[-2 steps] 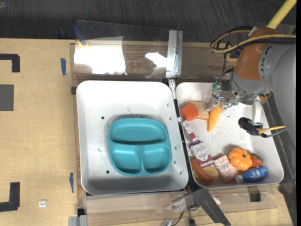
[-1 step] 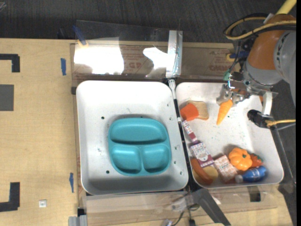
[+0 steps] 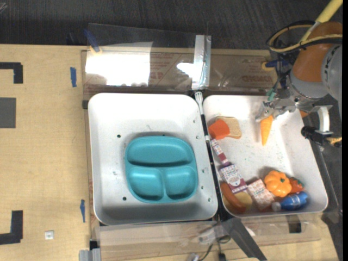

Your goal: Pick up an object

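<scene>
My gripper (image 3: 272, 112) hangs over the back of the right bin (image 3: 310, 162), below the arm's orange band (image 3: 311, 64). A slim orange carrot-shaped piece (image 3: 265, 131) points down from between its fingers, and the gripper is shut on its top end. Lower in the same bin lie an orange block (image 3: 219, 128) against a tan bread slice (image 3: 234, 127), a small packet (image 3: 218, 150), a purple-and-white carton (image 3: 230, 174), a pinkish carton (image 3: 260, 192), an orange pumpkin-like toy (image 3: 278, 182) and a blue piece (image 3: 294, 201).
The left bin (image 3: 103, 118) holds a teal divided plate (image 3: 161, 167). A clear plastic sheet (image 3: 147, 64) stands behind the bins. The arm's cables (image 3: 288, 37) loop at the upper right. Bare white floor shows in the right bin's middle (image 3: 293, 151).
</scene>
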Controlling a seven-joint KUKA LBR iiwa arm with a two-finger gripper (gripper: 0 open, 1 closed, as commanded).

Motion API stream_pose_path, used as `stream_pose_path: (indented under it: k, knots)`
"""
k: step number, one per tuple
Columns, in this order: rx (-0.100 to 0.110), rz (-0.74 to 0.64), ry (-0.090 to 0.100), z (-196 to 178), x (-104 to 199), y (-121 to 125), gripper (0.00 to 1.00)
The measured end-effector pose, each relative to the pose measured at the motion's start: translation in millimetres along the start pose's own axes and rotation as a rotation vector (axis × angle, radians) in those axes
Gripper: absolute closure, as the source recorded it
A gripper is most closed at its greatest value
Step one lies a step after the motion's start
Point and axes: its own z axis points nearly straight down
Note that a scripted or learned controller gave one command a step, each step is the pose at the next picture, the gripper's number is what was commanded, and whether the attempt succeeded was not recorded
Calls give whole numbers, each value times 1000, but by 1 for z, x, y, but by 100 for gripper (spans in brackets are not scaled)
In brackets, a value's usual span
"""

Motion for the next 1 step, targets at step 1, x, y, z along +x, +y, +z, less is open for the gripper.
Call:
stream_pose_path:
  k: [1]
  knots:
    - [-6, -2, -3, -12, 0, 2, 100]
